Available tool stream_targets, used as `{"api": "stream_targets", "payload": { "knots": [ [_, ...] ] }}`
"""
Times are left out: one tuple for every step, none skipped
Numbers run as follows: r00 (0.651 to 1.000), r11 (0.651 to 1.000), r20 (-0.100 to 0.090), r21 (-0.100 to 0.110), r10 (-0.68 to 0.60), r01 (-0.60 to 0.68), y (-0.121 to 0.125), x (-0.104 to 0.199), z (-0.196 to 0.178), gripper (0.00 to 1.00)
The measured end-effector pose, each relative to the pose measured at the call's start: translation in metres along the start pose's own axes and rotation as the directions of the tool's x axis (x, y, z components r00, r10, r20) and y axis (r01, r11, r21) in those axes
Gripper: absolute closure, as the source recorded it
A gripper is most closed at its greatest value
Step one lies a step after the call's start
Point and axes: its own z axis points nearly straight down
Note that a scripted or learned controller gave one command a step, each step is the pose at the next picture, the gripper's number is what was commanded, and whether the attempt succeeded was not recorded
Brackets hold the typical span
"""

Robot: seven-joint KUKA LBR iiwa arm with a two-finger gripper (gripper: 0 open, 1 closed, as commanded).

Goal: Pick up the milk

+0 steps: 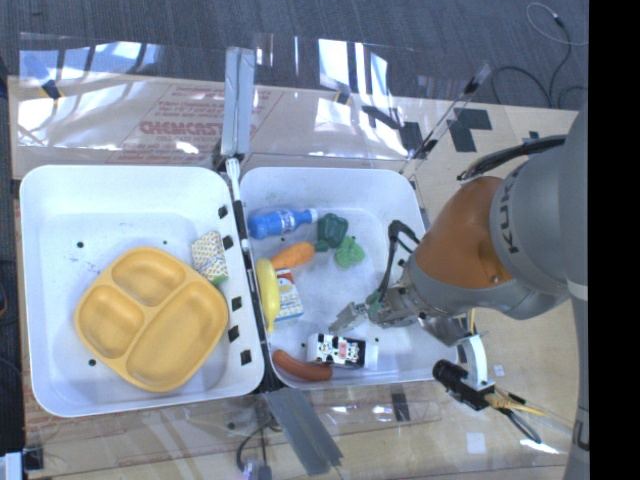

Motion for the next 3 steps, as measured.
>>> {"api": "stream_targets", "payload": {
  "knots": [
    [1.000, 1.000, -0.002, 0.008, -0.005, 0.005, -0.001, 0.000, -0.007, 1.00],
    [1.000, 1.000, 0.013, -0.007, -0.007, 0.007, 0.010, 0.072, -0.080, 1.00],
    [0.984, 0.984, 0.015, -0.007, -0.176, 0.176, 0.013, 0.096, -0.152, 1.00]
  ]
}}
